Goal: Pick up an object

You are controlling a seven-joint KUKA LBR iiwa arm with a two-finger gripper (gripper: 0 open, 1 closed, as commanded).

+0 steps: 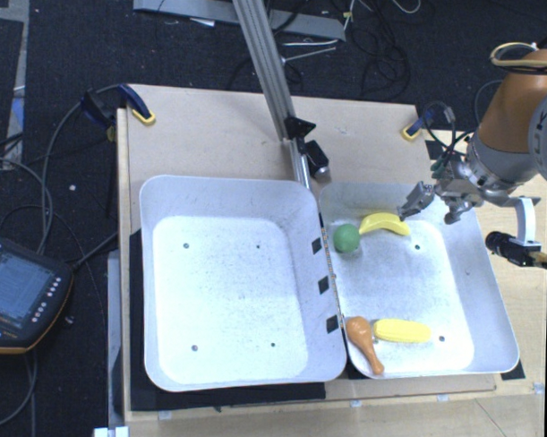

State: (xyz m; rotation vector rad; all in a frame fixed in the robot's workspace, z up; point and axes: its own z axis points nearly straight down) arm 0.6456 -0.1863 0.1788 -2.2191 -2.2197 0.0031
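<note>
My pincer point(433, 203) hangs spread and empty over the right bin's point(486, 292) far edge, just beside the yellow banana point(383, 225) and green ball point(346, 238); closing off-centre risks nudging that curved banana away.

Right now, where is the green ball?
The green ball lies in the right bin, near its far left corner beside the divider between bins, with the banana just to its right.
</note>
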